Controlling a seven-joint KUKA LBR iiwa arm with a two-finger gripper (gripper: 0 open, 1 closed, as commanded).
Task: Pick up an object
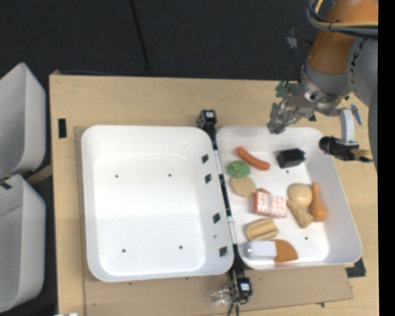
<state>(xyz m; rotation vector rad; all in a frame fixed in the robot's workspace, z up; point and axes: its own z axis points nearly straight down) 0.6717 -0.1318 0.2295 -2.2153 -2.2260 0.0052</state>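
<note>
Reaching in from the right and angling down to the left, grey arm (355,51) showing its orange band high near the frame's upper right corner; gripper (278,122) pointing downward at the wrist's end, hanging unladen.

We saw an evenly lit scene, the light falling softly from above with no single hard source. The two white bins (145,199) were the brightest surfaces, close to washed out, so their inner walls showed only as faint grey gradients. Shadows were short and diffuse, hugging the small objects toward 5 o'clock of each. The wooden bench (158,101) looked warm and moderately bright, while the background from 10 to 1 o'clock fell to near black. The whole picture was soft and low in detail; the gripper (282,118) at 2 o'clock was slightly smeared, and fine edges looked blocky.
</note>
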